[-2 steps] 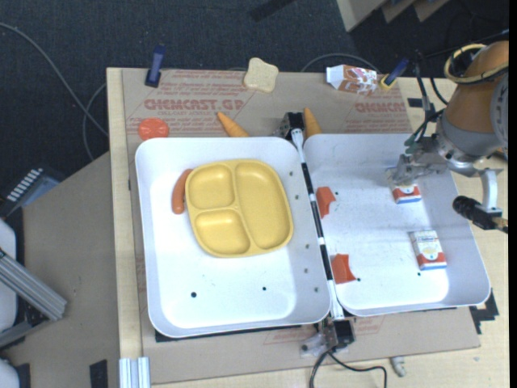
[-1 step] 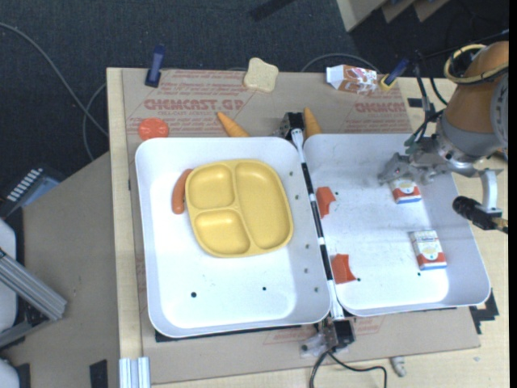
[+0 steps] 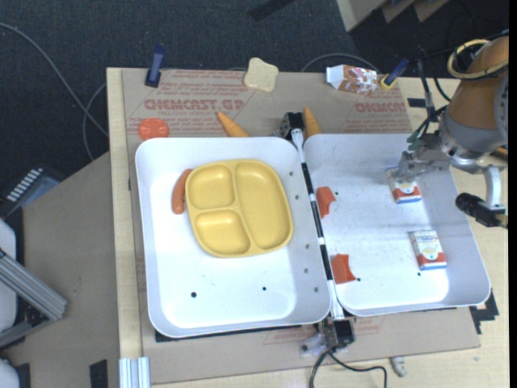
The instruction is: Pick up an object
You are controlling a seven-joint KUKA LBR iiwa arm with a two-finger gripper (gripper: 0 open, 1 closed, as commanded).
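My gripper hung over the right bin, just above a small carton w/ red and blue print. A 2nd carton lay nearer the bin's front right. Two orange clips sat on the bins' shared edge. Left of that bin, the left bin held a yellow divided tray w/ a hot dog touching the tray's left side. Behind the bins: bread slice, carrot, crumpled carton.
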